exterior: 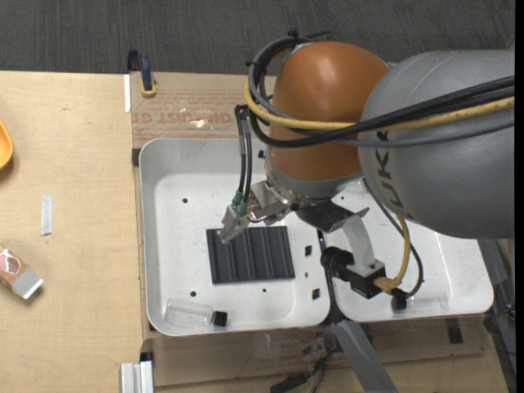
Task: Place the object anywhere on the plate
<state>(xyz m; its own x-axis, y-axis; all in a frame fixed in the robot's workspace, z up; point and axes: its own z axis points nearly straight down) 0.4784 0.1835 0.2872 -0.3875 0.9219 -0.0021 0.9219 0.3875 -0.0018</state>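
Wood-toned bench (65, 137) under grey carpet along the top edge. Carries two shallow white bins side by side: left bin (164, 219), right bin (463, 289).

Grey arm (442, 137) with orange band (323, 109) reaching in from the right, covering most of the right bin and the back right of the left one. Black and yellow cables looped around the orange section. Black connector (360, 278) dangling on a yellow lead over the seam between the bins.

Strip of brown cardboard with red print (188, 117) behind the left bin, blue clamp (146, 72) at its back left corner.

Dark ribbed plate (252, 254) lying flat, mid-floor of the left bin, ribs running front to back.

Gripper (235, 223) angled down and to the left, tip at the plate's back left corner, touching or just above it; can't separate the two. Opening state: cannot tell, tip too small and blurred. Nothing readable as gripped.

Clear vial with black cap (193, 313) lying on its side at the front left of the left bin, cap toward the right. Off the plate, in front of its front left corner with bare bin floor between. Well apart from the gripper tip, plate's left edge in between.

On the bench left of the bins: orange item (4, 147) cut off by the edge, small pale strip (46, 215), small wrapped block (16, 275).
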